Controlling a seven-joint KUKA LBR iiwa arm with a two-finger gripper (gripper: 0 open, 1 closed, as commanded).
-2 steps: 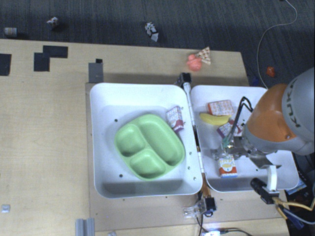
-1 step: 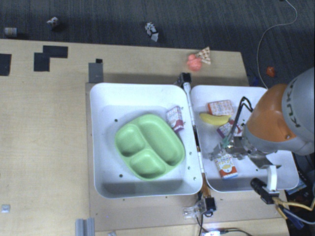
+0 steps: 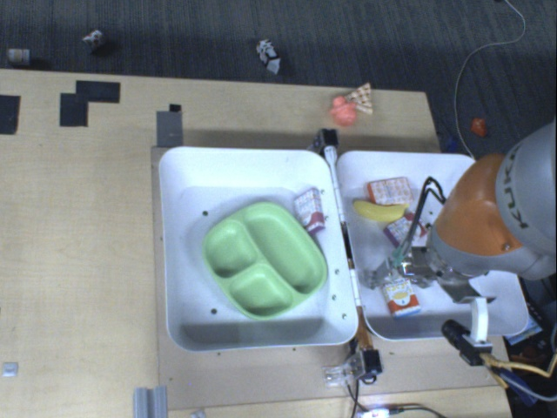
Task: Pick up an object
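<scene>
My gripper (image 3: 393,277) hangs low in the right bin (image 3: 370,316), coming in from the right under the orange-banded wrist. Directly below it lies a small orange and white carton (image 3: 401,299); whether the fingers touch it cannot be made out. A yellow banana (image 3: 379,211) lies at the bin's upper left, with a red and white packet (image 3: 388,189) beyond it and a purple packet (image 3: 402,230) just right of the banana, near the wrist.
The left bin (image 3: 178,233) holds a green divided plate (image 3: 265,258) and a small red and white packet (image 3: 309,209) by its right wall. A pink ball (image 3: 344,111) and a striped toy lie on the bench behind the bins.
</scene>
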